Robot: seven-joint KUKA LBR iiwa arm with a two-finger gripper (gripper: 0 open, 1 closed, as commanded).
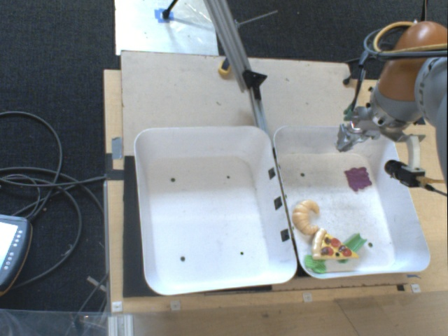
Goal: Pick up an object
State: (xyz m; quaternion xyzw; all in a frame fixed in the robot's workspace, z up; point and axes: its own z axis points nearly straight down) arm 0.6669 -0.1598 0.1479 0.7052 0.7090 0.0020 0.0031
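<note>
Right bin (406,254): purple piece (358,179) near far right; croissant (306,217), pizza slice (334,246), green item (355,243) clustered at near edge. Gripper (347,138) above far rim, apart from all items; nothing visibly grasped, finger state undeterminable. Left bin (210,208) alongside.

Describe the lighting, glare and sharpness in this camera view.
Camera view: even, soft light; both white bins bright with faint shadows along their walls; glare on the plastic sheet at top; the toy pizza slice reads sharp, the gripper slightly soft.
</note>
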